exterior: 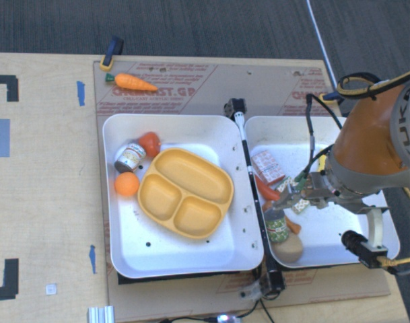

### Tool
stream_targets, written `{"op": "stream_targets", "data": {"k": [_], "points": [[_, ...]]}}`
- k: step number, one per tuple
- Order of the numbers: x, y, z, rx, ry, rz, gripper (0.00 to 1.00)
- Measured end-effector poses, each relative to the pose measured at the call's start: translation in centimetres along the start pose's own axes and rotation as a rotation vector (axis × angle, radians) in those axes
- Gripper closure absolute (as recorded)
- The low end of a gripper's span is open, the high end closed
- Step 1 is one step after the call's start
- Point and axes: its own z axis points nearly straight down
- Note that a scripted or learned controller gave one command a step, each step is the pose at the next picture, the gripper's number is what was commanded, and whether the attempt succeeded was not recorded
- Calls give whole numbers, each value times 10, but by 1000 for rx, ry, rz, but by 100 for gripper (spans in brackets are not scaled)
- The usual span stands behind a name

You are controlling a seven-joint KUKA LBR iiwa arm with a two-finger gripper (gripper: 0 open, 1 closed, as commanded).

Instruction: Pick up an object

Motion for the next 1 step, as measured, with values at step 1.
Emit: {"op": "stream_targets", "data": {"k": [1], "points": [[-76,0,93,-3,-3,3,0]]}}
